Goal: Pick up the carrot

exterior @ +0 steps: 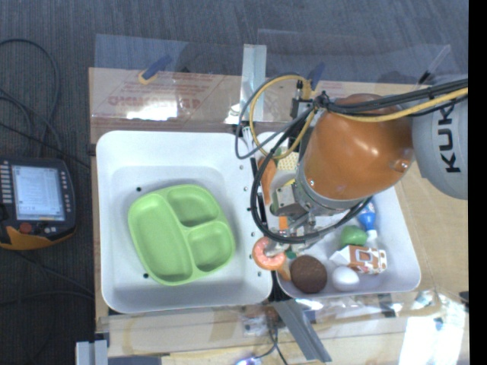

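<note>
Arm (358,158) in from right, wrist low over right bin (407,268), orange band covering most of the bin's left half. Tool (293,223) sits somewhere under the wrist housing w/ cables looped round it. Can't tell if it's released or clenched; underside hidden.

Carrot: a small orange sliver (283,223) shows just under the wrist, near the divide between bins. Prob. the carrot, but mostly hidden, can't confirm shape or which way it lies. Nothing visibly gripped.

Other stuff in right bin, front edge: pink-orange ring (donut-like) (268,254) on the lip between bins, brown round item (308,274) just beside it, white egg-ish item (345,277), small red/white carton (367,259), green item (353,236), blue bit (367,220). Left bin (114,196) holds green divided plate (180,233).

Handling, judgement only: likely toy carrot, light, stiff plastic, smooth so slippery, tapered so it'll squirt out if pinched near tip. Not fragile. Best hold: across the thick mid-section, closing across the short axis. Crowded neighbours mean risk of nudging the ring.
</note>
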You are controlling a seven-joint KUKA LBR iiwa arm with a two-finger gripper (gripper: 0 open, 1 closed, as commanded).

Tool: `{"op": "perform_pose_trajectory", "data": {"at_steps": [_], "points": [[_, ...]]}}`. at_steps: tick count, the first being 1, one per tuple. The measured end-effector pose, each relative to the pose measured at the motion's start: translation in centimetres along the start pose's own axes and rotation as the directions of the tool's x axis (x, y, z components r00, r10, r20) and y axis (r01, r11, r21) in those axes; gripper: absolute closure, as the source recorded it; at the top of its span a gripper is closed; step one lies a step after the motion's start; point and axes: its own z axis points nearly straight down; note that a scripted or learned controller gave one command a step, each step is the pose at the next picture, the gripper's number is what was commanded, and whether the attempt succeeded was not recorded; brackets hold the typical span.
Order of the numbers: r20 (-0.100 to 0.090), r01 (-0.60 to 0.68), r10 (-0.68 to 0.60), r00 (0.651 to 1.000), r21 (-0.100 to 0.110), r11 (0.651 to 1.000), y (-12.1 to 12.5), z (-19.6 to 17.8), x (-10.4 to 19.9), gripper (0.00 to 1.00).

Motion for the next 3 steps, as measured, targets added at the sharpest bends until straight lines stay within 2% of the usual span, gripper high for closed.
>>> {"op": "perform_pose_trajectory", "data": {"at_steps": [2, 3], "points": [[0.007, -0.002, 0.002, 1.0, 0.0, 1.0, -0.2, -1.7, -0.4, 1.0], [-0.003, 0.322, -0.322, 0.947, 0.001, 0.947, 0.7, -4.9, 1.4, 1.0]]}}
